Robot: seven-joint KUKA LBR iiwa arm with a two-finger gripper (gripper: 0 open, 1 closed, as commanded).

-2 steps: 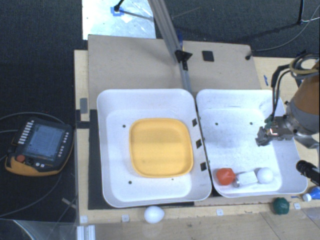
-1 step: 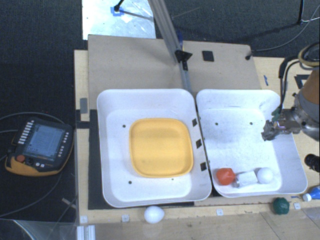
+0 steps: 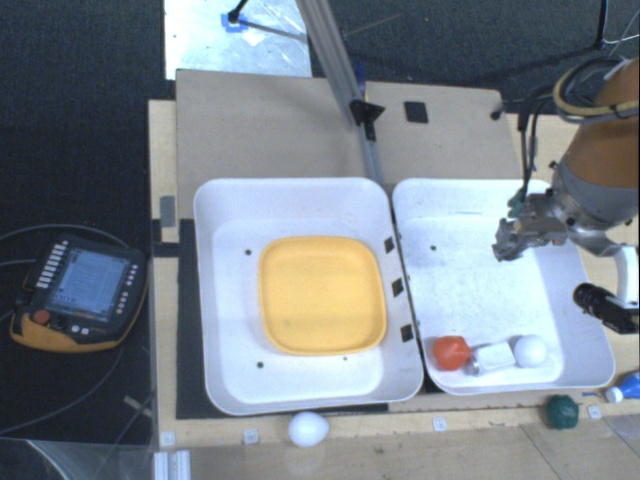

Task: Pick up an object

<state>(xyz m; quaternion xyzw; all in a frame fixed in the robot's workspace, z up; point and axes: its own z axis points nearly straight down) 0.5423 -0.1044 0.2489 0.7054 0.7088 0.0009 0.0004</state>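
My gripper (image 3: 508,245) hangs over the right part of the right bin (image 3: 470,268), above its bare floor, with nothing seen between its fingers. Along the front wall of that bin lie a red-orange object (image 3: 449,352), a small white block (image 3: 492,356) and a white ball (image 3: 530,349), side by side. They lie well forward of the gripper. A yellow square plate (image 3: 322,294) rests in the left bin (image 3: 230,268).
A white egg-shaped object (image 3: 308,429) lies on the bench in front of the left bin. A dark green ball (image 3: 562,411) sits at the right bin's front right corner. A teach pendant (image 3: 78,300) rests on the floor at left. A grey pole (image 3: 335,48) slants over the back.
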